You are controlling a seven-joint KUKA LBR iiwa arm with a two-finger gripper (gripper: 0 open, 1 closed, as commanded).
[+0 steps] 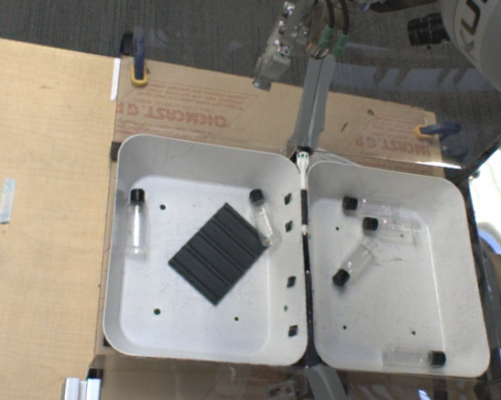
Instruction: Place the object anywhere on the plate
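Nearest the camera, a clear vial (413, 358) with a black cap lies flat along the near wall of the right bin (476, 272), cap toward 3 o'clock.

Further in, the plate (218, 253), a dark ribbed rectangle, lies in the middle of the left bin (113, 258), turned so its corners point roughly to 12, 3, 6 and 9 o'clock. At 9 o'clock from it, well apart, a second vial (137, 220) lies with its long axis running 12 to 6. At about the same depth in the right bin, a tilted vial (352, 264) lies with its long axis from 1 to 7 o'clock, cap at the 7 o'clock end.

Further still, a short vial (262, 216) lies just beside the plate's 1 o'clock edge; I cannot tell whether they touch. More vials (386, 225) lie near the right bin's far wall.

Farthest off, I, the gripper (277, 46), hang high beyond the far rim of both bins, near the divider. Whether I am open or closed I cannot tell, and I see nothing clearly held.

I judge the object to be one of the right-bin vials. The tilted one lies at about 5 o'clock from me and the plate at about 6, so the move runs down to the vial, with my jaws set across its 1-to-7 axis, then toward 9 o'clock over the divider.
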